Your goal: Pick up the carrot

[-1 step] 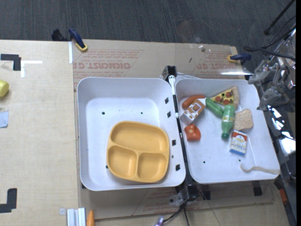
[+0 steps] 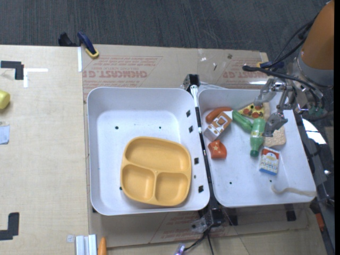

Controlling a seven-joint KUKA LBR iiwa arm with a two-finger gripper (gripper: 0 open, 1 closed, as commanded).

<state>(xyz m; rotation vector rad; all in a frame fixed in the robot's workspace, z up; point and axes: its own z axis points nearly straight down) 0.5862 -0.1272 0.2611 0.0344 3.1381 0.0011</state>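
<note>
Gripper (image 2: 275, 122): over right bin's far-right part, above the cracker — fingers spread apart, nothing between them.
Carrot (image 2: 218, 113): orange, lying in right bin (image 2: 239, 187) near its far-left corner, partly under the small carton; well apart from the gripper.
Small carton (image 2: 218, 126): orange-white, touching the carrot.
Tomato (image 2: 217, 150): red, just near side of the carton.
Pizza slice (image 2: 253, 111): far side of bin, left of the gripper.
Green bottle (image 2: 257, 136): beside a darker green piece (image 2: 241, 120).
Cracker (image 2: 276, 137): tan, under the fingers.
Box (image 2: 270, 161): white-blue-red, nearer than the cracker.
Left bin (image 2: 106, 147): holds yellow divided plate (image 2: 156, 170).
</note>
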